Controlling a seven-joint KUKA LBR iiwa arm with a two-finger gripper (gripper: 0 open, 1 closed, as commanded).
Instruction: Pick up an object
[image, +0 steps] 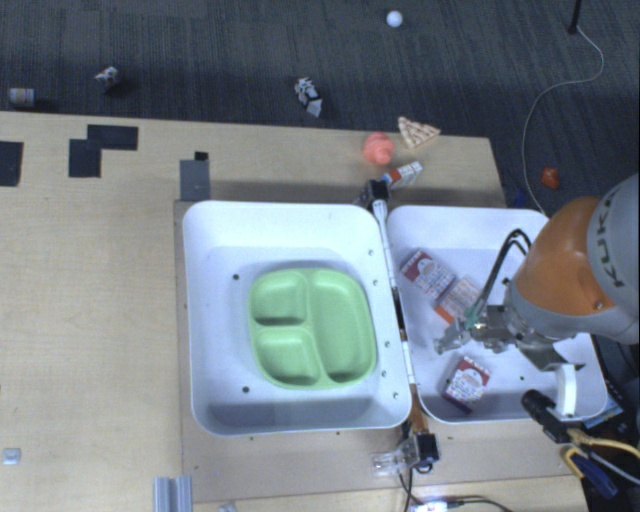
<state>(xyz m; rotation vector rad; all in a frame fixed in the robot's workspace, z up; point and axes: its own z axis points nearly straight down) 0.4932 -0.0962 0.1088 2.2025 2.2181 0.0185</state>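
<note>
Small red-and-white packet (466, 381), a flat printed pouch, lies in the near part of the right-hand shallow white bin (425, 403), just below and in front of the gripper (455, 336); it looks the most likely object to pick, though that is a judgement. The gripper, at the end of the grey arm with the orange band (565, 270), hangs over the middle of that bin with its tip just above the packet. Whether its fingers are spread or closed I cannot tell; they are too small and blurred against the white floor, and nothing can be seen held.

To do this step well, the gripper should come straight down centred over the packet, so the fingers straddle its narrow side and do not push it toward the bin's near wall. A flat pouch gives little to grip, so the descent probably needs to reach almost to the floor.

Farther back in the same bin, beyond the gripper, lie a second red-and-white packet (424, 272) and a pale pinkish wrapper (460, 295) beside it. Left of this bin, the other white bin holds a green three-compartment plastic tray (310, 325).
</note>
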